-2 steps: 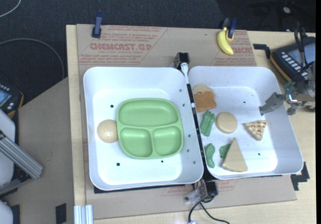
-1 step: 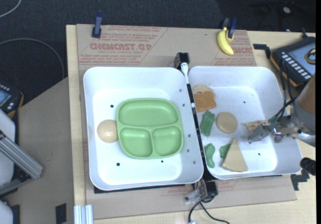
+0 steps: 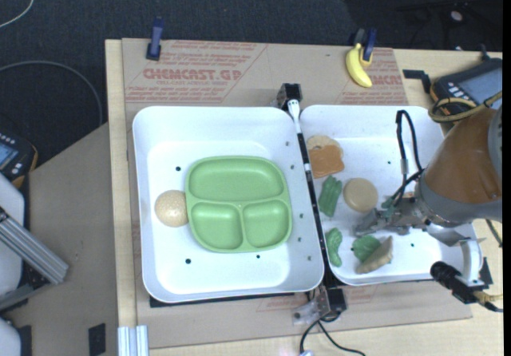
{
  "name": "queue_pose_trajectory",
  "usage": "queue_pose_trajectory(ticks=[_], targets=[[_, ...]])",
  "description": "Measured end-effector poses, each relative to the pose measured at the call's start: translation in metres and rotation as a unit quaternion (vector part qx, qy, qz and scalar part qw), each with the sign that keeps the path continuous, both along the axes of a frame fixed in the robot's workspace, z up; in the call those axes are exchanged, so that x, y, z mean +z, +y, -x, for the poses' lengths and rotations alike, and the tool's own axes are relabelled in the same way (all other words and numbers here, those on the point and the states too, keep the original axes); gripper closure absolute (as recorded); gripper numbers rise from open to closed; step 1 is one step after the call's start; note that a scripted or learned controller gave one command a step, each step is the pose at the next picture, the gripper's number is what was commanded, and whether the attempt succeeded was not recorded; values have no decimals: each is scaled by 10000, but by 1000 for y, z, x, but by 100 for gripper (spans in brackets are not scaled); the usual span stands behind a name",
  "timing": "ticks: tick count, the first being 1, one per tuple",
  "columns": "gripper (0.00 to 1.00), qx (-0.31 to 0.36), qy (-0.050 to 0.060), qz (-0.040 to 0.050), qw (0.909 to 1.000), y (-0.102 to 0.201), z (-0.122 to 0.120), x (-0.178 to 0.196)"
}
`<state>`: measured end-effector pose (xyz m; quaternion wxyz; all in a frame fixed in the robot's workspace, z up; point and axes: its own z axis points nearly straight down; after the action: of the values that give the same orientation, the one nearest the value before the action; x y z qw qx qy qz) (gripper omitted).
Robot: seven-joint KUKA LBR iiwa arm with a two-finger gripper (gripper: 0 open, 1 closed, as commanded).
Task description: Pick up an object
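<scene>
Objects for picking lay in the right bin [image 3: 415, 270], and the gripper [image 3: 382, 221] hung low among them, reached in from three o'clock. Its grey body and orange band [image 3: 471, 163] covered the bin's right side, the wrist tilted so the tool pointed toward nine o'clock. Whether the tool was open or closed could not be told from this slanted view, and nothing could be seen held in it.

At about six o'clock from the gripper sat a small green piece [image 3: 366, 247] touching a tan, wedge-like piece [image 3: 381, 255]. At eleven o'clock lay a round beige item [image 3: 360, 194], and just beside that, toward nine o'clock, a long green vegetable-like toy [image 3: 329, 195]. Another green piece [image 3: 334, 246] lay near the bin's lower left wall. An orange-brown, bread-like slice [image 3: 326, 158] rested at the bin's upper left.

Farther out, the left bin [image 3: 160, 267] held a green divided tray [image 3: 238, 203] with a pale round ball [image 3: 171, 207] touching its nine o'clock edge. A yellow banana [image 3: 358, 67] lay on the bench [image 3: 239, 67] beyond the bins at twelve o'clock.
</scene>
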<state>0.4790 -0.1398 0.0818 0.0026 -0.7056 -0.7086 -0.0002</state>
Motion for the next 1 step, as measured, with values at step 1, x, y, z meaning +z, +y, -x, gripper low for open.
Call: queue_pose_trajectory(ticks=[1], targets=[[0,-8,-2,4,10000,30,0,3]])
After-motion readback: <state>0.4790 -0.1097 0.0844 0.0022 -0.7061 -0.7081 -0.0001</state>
